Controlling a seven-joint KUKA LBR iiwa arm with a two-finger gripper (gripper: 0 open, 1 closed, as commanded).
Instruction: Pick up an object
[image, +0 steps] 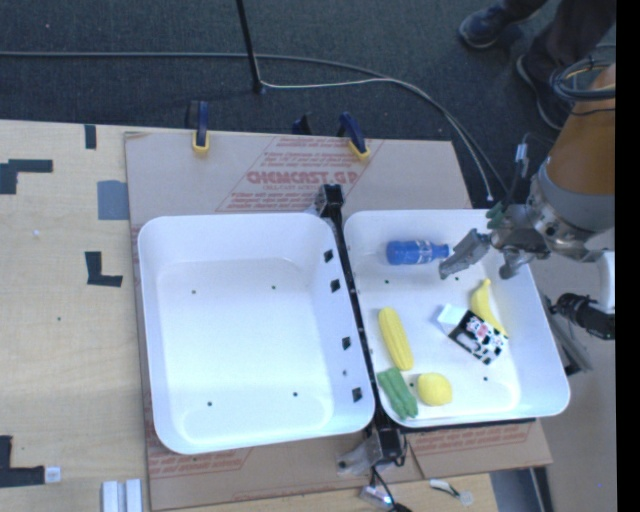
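White plastic bins sit side by side on a cardboard sheet (300, 175) covering the table, the left bin (240, 335) and the right bin (535, 385) meeting at a black hinge line. The grey arm (585, 190) reaches in from the right, its claw (487, 255) hanging over the upper right part of the right bin with its two fingers spread apart and nothing between them. A blue bottle (416, 252) lies on its side just left of the claw, close to the left fingertip. Just below the claw lies a small banana (485, 303), touching a black-and-white box (475, 335). Farther down and to the left, well apart from the claw, are a corn cob (395, 338), a lemon (434, 389) and a green vegetable (397, 393). Two yellow-and-blue clamps (201, 135) pin the cardboard's far edge.
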